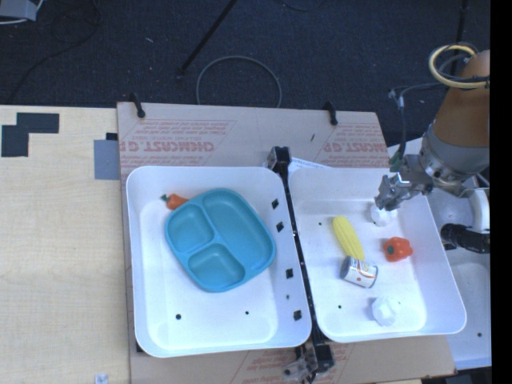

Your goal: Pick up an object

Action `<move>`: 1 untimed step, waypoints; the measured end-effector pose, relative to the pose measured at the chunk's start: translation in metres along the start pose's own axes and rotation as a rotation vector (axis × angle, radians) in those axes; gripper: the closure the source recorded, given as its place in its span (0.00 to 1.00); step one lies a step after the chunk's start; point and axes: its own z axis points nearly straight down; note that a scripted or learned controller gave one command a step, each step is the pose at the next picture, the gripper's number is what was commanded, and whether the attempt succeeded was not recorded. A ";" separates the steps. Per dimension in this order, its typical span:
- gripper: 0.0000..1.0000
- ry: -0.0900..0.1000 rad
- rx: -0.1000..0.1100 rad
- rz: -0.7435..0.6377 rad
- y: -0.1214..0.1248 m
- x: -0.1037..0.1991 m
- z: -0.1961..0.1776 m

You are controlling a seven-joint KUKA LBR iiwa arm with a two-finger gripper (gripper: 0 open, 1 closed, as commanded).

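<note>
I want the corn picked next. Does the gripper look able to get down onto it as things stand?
Probably yes. The corn lies in the open in the right bin, apart from the small can below it and the orange toy. The gripper hangs nearby with nothing between.

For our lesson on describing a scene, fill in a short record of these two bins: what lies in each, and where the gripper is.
left bin: blue divided tray; small orange item at the tray's upper left corner
right bin: yellow corn cob, silver can, orange pepper, white lump
gripper: over the right bin's upper right part, above a small white object
</note>
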 end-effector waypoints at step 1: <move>1.00 0.001 0.002 0.000 -0.010 0.050 0.010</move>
